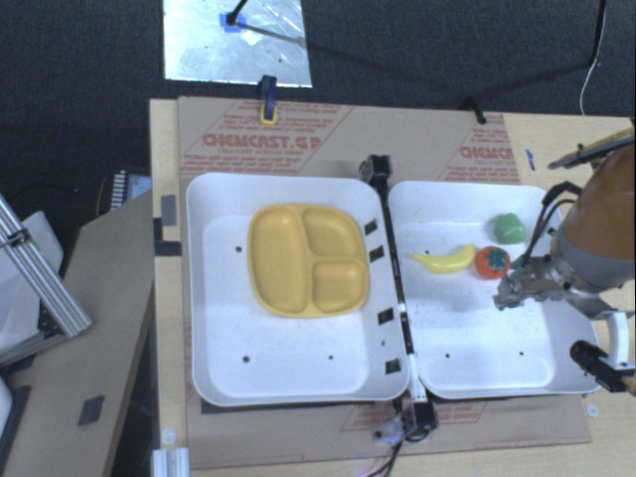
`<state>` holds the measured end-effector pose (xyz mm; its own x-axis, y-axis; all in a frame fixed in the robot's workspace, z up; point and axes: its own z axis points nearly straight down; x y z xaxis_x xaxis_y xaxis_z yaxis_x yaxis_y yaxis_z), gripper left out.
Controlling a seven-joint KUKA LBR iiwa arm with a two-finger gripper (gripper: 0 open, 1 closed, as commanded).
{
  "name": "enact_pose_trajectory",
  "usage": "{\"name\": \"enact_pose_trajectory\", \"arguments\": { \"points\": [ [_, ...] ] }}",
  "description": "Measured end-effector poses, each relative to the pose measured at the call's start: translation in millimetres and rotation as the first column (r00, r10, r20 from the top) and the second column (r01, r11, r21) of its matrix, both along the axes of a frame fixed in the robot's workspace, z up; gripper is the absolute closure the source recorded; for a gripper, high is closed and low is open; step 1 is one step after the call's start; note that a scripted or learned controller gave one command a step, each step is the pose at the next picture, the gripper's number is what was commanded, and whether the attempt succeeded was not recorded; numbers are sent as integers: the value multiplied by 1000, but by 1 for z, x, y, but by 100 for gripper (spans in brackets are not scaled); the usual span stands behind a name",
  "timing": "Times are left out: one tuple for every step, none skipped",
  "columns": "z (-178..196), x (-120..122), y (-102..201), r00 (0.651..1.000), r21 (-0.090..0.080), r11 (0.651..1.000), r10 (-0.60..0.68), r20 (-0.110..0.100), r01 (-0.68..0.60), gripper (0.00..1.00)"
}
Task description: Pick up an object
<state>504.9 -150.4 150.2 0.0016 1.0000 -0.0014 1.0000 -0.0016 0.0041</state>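
Two white bins side by side on a bench covered by brown printed board (298,137). In the left bin (214,296), a yellow divided plate (306,259), three compartments, lying flat near the middle. In the right bin (477,361), three small things grouped toward the far right corner: a yellow banana (445,259), a red-orange tomato (491,262) touching or just beside the banana's right end, and a green piece (509,228) a little beyond the tomato, close to but apart from it. Between the bins, a dark divider strip (391,266) with black clips along it. Reaching in from the right, the grey arm with its orange band (601,207), over the right bin's right side. Gripper (519,288) low over the bin floor, just beside and nearer than the tomato, nothing visibly between its fingers. Whether clenched or released: cannot tell, the tips too blurred and small. Banana, tomato and green piece all resting on the bin floor, none lifted. Cables (542,227) looping off the wrist past the green piece. Beyond the bench, a shiny metal sheet (237,28) on dark carpet; at left, an aluminium frame (40,276).
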Motion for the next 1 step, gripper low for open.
{"name": "enact_pose_trajectory", "arguments": {
  "points": [
    [51,11,3,1000,-1,1000,6,3,-6,100]
  ]
}}
